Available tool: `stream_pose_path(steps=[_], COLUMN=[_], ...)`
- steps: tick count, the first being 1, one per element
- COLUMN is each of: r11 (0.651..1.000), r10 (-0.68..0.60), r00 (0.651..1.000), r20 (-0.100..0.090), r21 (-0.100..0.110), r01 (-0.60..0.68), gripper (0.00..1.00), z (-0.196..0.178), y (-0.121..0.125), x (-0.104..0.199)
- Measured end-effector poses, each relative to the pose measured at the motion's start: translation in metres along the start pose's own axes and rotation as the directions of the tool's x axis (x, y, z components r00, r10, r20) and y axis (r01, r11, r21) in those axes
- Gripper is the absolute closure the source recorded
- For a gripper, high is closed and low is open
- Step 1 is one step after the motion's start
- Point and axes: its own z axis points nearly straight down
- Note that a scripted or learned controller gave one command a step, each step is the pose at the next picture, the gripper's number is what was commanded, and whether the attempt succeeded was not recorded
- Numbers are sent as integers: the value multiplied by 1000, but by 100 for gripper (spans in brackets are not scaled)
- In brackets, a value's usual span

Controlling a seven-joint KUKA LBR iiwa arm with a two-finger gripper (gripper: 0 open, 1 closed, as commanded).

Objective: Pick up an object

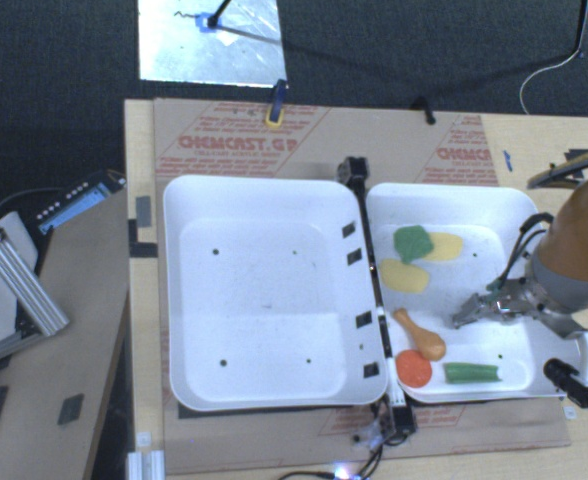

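Two white bins (pixel 264 208); six objects; one end effector (pixel 464 318).

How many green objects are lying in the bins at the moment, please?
2, both in the right bin. The green piece lies near the back, touching a yellow one. The long green item lies at the front edge. The arm may hide more on the right.

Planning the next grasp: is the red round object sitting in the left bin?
No, the red round object lies in the right bin, near its front-left corner beside the divider, next to the orange gourd-shaped piece.
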Motion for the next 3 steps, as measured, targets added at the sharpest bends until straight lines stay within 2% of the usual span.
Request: stream_pose_path(steps=[1,2,3], r11=[1000,1000,1000], r10=[-12,-12,-13], r00=[1000,1000,1000], r20=[-5,-4,-3], r21=[-4,-8,-8], r01=[12,12,13], gripper=[0,0,100], z=[0,-1,-12], y=[-19,48,48], x=[79,98,97])
